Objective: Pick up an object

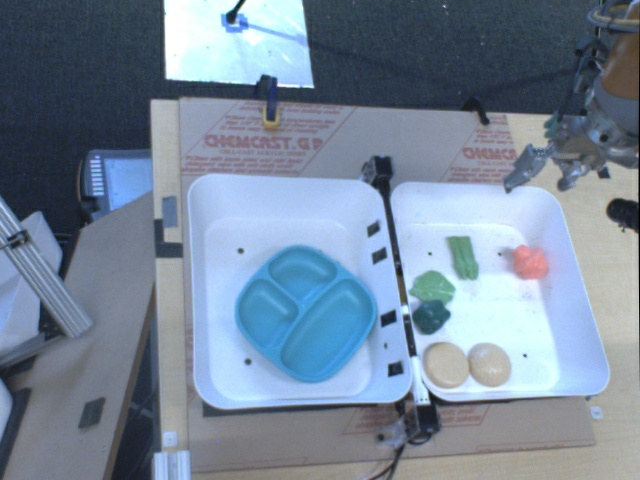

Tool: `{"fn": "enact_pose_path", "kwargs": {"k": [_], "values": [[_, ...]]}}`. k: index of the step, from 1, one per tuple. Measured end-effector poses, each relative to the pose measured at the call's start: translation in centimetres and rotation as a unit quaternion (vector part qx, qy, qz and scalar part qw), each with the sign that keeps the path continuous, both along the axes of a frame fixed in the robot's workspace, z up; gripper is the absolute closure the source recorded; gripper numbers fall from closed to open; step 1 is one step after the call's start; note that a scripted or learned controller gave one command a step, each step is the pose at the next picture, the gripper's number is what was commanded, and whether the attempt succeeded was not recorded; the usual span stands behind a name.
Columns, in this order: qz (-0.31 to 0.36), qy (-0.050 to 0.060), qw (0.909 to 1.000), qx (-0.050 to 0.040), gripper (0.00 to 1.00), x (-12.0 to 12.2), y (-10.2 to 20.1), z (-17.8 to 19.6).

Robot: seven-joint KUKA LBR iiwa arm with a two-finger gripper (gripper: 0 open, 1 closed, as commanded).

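Orange-pink lumpy soft object (531,262) lies in the right-hand shallow white bin (578,298), below and a little left of the tool (547,166) in the camera view.

That blob sits alone near the bin's far right corner, the nearest thing to the tool, so I judge it the likeliest pick. The tool hangs over the bin's far rim with its two fingers spread apart and nothing between them; a reach down and slightly inward would bring it over the blob. Farther from the tool, toward the bin's left side, lies a green ridged stick (462,256), its long axis running near to far. Beyond it come a light green leafy piece (433,286) and a dark teal lump (432,316). Two tan round buns (468,364) lie side by side, farthest from the tool. The left bin (215,208) holds a blue divided plastic plate (306,312), well apart.
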State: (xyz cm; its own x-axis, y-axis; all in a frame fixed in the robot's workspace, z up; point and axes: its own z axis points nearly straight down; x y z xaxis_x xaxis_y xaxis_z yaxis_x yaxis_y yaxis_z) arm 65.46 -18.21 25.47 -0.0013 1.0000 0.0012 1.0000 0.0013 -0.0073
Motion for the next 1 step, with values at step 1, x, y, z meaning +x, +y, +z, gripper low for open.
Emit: {"fn": "enact_pose_path", "kwargs": {"k": [1], "values": [[0.001,-0.005,1.0000,-0.0010,0.00,0.20,0.03,0.56]]}}
